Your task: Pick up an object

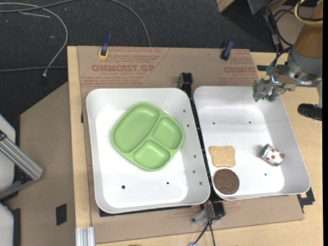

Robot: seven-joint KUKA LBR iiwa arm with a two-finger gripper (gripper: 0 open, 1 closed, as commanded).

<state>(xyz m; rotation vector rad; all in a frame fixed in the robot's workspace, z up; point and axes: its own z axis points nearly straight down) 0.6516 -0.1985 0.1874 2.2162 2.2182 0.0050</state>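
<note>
Fingers (262,92) over right bin's (241,118) far corner; spread unclear; nothing visibly held.

Plate (147,136) in left bin (102,188)

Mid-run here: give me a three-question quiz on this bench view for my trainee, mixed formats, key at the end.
1. True or false: the green three-compartment plastic plate lies in the left white bin.
2. Which lies nearest the front rim of the right white bin? A) tan square cracker B) dark brown round cookie C) small crumpled red-and-white wrapper
3. Fill in: the gripper is above the right bin's ____ corner.

Key: 1 true; 2 B; 3 far right.
</note>
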